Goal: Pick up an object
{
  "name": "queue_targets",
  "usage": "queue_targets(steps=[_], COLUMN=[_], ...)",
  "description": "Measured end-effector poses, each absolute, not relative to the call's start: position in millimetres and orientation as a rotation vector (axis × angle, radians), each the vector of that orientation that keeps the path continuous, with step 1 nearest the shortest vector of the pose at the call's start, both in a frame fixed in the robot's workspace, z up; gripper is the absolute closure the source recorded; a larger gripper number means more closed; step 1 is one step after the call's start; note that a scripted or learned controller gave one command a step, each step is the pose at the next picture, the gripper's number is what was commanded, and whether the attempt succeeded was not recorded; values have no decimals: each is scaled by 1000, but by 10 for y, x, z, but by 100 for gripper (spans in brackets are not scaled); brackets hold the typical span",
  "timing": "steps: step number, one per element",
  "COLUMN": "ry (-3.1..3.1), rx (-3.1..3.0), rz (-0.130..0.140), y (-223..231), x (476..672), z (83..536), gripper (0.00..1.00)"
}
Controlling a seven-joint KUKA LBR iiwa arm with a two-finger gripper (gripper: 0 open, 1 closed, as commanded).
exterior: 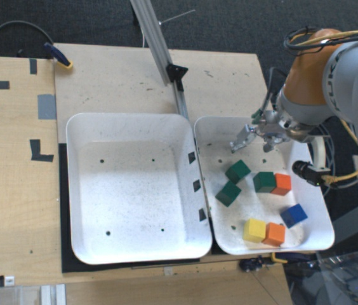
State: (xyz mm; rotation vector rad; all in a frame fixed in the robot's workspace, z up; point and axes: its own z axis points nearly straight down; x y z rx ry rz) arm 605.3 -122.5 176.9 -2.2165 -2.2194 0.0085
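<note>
Seven blocks are seen lying in the right bin point(306, 237), none lifted, so the pick is judged not yet done. Two dark green blocks point(237, 169) point(228, 193) sit near the middle, a third green block point(264, 182) touches an orange block point(282, 183), a blue block point(293, 215) lies below them, and a yellow block point(254, 229) touches a second orange block point(274, 233) at the front. The gripper point(255, 140) is held above the bin's far part, fingers spread, nothing between them. Descent, closing and lifting are left. The left bin point(77, 170) is untouched.
</note>
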Motion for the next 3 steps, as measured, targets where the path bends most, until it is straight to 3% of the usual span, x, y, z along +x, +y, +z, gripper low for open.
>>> queue_targets(steps=[2, 3], ry=[-2220, -2223], rx=[-2217, -2217], rz=[7, 4], y=[-1131, -1125], x=[6086, 6096], z=[893, 1013], gripper=[0, 100])
